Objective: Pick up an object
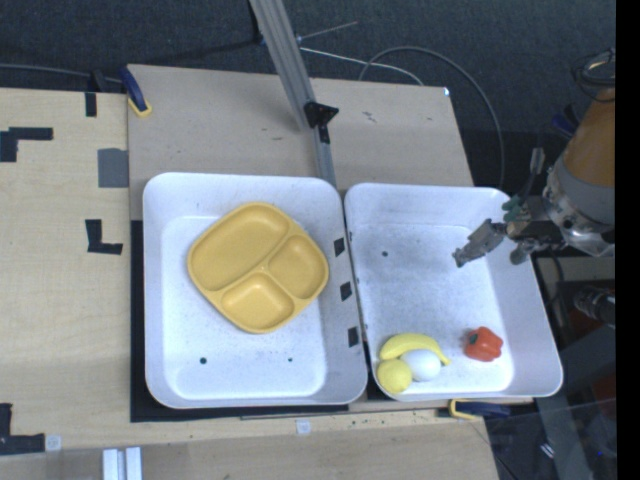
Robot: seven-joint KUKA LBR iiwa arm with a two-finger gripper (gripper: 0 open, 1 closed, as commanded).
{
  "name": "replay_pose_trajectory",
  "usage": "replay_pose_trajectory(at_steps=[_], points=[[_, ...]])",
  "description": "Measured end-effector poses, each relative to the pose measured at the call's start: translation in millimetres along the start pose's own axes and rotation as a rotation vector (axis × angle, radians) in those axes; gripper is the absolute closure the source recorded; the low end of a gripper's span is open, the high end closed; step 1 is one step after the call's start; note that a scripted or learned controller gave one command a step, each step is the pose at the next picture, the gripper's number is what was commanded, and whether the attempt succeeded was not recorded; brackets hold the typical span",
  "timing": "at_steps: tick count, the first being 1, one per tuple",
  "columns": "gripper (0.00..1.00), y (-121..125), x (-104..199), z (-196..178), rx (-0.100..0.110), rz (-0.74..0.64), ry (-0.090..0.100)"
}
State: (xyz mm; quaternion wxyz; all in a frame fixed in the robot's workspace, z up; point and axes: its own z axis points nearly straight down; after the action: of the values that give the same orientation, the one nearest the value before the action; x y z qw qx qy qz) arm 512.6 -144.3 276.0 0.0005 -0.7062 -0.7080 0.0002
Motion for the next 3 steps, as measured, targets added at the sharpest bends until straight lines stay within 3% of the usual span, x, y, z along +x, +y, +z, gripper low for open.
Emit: replay_pose_trajectory(at_steps=[1,3], points=[[0.00,0.0,-0.1,0.0,0.000,0.000,0.000],[0.00,-9.0,6.9,105.7,0.005,0.002,0.000]])
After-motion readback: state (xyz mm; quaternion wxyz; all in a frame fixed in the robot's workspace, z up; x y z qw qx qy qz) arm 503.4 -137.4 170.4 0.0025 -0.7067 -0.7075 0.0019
